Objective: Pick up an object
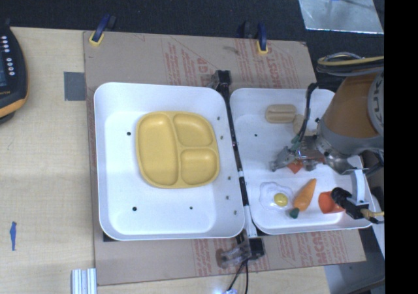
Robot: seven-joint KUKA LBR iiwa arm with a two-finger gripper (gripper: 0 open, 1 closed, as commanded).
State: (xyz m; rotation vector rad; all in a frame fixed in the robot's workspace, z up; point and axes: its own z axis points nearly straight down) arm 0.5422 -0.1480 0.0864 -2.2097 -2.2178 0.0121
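- Two shallow white bins side by side on the counter (46, 175): left bin (117, 214) mid-frame, right bin (251, 129) toward the right of the frame.
- Inside the left bin, near its centre: a pale yellow divided plate (176, 149), rounded corners, three compartments, lying flat.
- Reaching in from the right edge of the frame over the right bin: grey arm (349, 113) with an orange band.
- Low at the middle of the right bin: the gripper (294, 159), metallic fingers (281, 161) pointing left; width of the fingers cannot be told from this angle.
- Right at the gripper tip: a small red piece (295, 168), mostly hidden; unclear whether between the fingers or just under them.
- Upper part of the right bin, apart from the gripper: a tan, bread-like oblong (281, 114) lying flat.
- Lower part of the right bin: a white fried egg toy (274, 196) with a yellow yolk, just beside an orange carrot (304, 195), tapered, green end down, lying aslant.
- Lower right corner of the same bin: a red-orange rounded object (328, 202), partly behind black arm hardware.
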